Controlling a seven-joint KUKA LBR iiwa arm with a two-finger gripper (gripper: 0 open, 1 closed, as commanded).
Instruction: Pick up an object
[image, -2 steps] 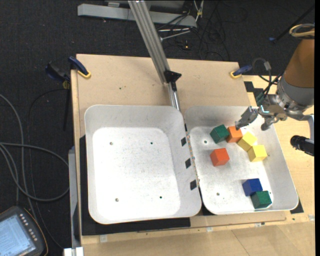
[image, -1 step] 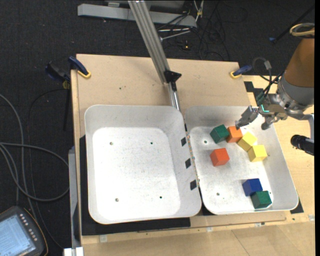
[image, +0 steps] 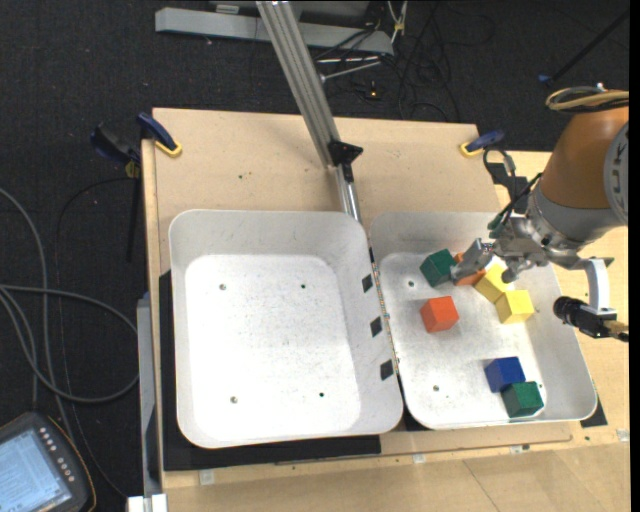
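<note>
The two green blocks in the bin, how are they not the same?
The upper green block sits near the top of the right bin, right beside the end effector; the lower green block sits at the bin's bottom edge, far from it. The upper one has an orange piece beside it; the lower one touches a blue block. Both are green and look cube-shaped.

Matt white plastic bins (image: 270, 240), speckled inside, pale raw wooden bench (image: 250, 150), matt coloured blocks (image: 439, 314), glossy orange arm band (image: 590, 150)
</note>
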